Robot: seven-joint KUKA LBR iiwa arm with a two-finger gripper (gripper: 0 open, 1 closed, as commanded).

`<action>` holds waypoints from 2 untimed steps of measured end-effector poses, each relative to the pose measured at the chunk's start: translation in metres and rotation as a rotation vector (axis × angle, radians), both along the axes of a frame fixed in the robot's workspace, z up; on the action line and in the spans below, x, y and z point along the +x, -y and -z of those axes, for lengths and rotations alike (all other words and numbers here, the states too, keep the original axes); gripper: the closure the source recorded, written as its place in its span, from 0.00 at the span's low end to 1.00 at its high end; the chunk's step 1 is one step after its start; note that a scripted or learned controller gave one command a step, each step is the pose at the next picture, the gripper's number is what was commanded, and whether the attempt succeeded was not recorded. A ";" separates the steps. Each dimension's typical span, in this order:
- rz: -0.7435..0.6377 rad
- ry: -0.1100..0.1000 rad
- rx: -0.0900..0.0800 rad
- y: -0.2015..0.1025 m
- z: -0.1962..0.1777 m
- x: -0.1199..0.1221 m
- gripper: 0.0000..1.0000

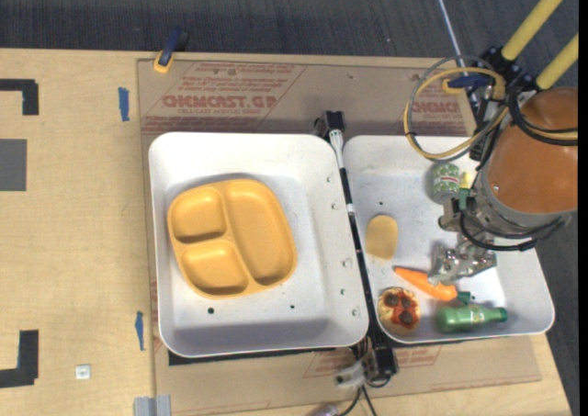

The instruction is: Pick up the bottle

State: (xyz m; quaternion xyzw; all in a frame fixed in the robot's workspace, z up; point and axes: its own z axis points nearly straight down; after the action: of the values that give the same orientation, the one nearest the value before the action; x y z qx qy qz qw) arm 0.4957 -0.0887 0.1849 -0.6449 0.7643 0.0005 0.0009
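Observation:
The green bottle (470, 316) lies on its side near the front edge of the right bin (528, 281), its cap end pointing right. My gripper (459, 264) hangs just behind it, over the right end of an orange carrot (424, 284). A small gap separates the gripper from the bottle. The arm's orange band (537, 162) sits above the bin's right side and hides part of the bin floor.
The right bin also holds a pizza-slice toy (398, 307), a tan rounded piece (381, 235) and a green-and-white ball (447, 180). A yellow divided plate (231, 236) fills the middle of the left bin (175, 313). Cables (441, 106) loop behind the right bin.

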 end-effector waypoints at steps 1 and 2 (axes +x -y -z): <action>-0.425 0.001 0.000 -0.002 0.000 -0.011 1.00; -0.713 0.001 0.000 0.034 -0.001 -0.016 1.00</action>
State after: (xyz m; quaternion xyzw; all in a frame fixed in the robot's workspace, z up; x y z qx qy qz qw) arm 0.4795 -0.1224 0.1859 -0.8710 0.4913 0.0006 0.0012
